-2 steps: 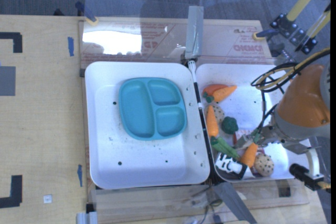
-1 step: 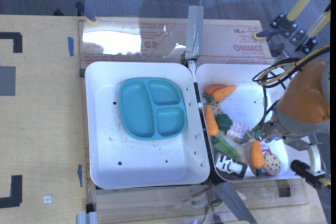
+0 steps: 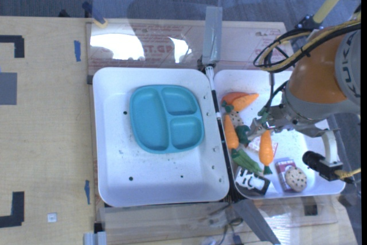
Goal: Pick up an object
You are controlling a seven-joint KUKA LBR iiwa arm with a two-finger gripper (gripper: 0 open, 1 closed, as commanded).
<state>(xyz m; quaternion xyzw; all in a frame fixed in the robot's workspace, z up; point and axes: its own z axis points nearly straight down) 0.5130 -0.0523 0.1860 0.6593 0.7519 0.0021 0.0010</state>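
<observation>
Two shallow white plastic bins with rounded corners sit side by side on the bench. The left bin (image 3: 114, 181) holds a teal plate (image 3: 166, 118), smooth, with rounded corners and three moulded compartments; dark specks dot the bin floor around it.

The right bin (image 3: 321, 187) carries a cluster of small toy foods. An orange carrot (image 3: 243, 101) lies tilted near the top. A second, slimmer carrot (image 3: 230, 131) lies along the divider between the bins. A third carrot (image 3: 265, 147) stands roughly upright on the picture, just below the gripper. A green bean-like piece (image 3: 248, 159) lies slanted beneath them, with a black-and-white block (image 3: 250, 180) at the front edge. A speckled round cookie (image 3: 296, 179) lies on a dark red packet, near the front right.

The gripper (image 3: 262, 123) hangs low over the right bin, above the third carrot's upper end. Its metal fingers are too small and cluttered to read; their spread, and whether they hold anything, cannot be determined. The grey arm (image 3: 330, 74), with its orange band, enters from the right, trailing black and yellow cables.
</observation>
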